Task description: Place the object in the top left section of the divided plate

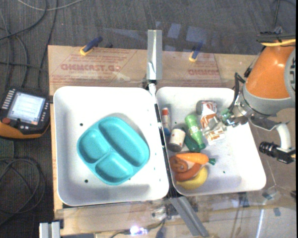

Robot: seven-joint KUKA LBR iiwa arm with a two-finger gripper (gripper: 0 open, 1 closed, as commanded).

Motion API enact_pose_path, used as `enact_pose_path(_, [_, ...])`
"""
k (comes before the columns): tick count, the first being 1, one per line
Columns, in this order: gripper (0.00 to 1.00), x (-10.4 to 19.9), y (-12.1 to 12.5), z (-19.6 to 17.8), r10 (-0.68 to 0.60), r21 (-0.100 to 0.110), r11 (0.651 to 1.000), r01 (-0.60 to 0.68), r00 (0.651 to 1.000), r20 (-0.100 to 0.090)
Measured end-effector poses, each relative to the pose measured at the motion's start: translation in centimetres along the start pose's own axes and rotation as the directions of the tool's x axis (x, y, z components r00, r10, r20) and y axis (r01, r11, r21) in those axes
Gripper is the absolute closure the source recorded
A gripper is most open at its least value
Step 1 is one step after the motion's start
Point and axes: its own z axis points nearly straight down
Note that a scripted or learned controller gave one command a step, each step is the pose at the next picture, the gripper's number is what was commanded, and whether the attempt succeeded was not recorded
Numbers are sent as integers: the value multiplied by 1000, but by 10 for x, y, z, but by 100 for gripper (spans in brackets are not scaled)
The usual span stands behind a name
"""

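Two shallow white bins sit side by side on the bench, the left bin [64,148] filling the centre-left of the frame and the right bin [243,167] the centre-right. In the left bin lies a teal divided plate [113,149], turned at a slant, with three sections: one long section along its upper right and two smaller ones toward its left and lower edges. Nothing rests in any of the sections.

The right bin holds a cluster of things. A green bottle [194,130] lies near the bin's middle, with a small grey-and-white cylindrical container [177,138] just to its left. Along the bin's left wall lies a thin marker-like stick [165,120] with a red end. Lower down, a toy carrot [191,159] with a green tip lies across a reddish curved piece [181,168] (possibly a toy sausage, hard to tell), and both rest against a yellow lemon-shaped fruit [193,179] near the bin's lower edge. A crumpled white, red and silver package [208,118] lies in the upper middle of that bin.

The arm [273,78] enters from the right of the frame, its orange band high at the upper right. The gripper [227,118] sits over the right bin, just beside the right edge of the crumpled package; whether it touches the package, and how its jaws stand, cannot be told from this angle.

A handheld control pendant [21,112] lies on the floor at the left of the frame.
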Motion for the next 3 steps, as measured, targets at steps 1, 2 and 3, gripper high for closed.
enact_pose_path(1, [100,64,12,11,25,2,1000,-25,1000,0])
enact_pose_path(2, [100,154,29,-11,-98,1,995,98,995,1])
enact_pose_path(3, [100,214,5,25,-178,4,984,178,984,0])
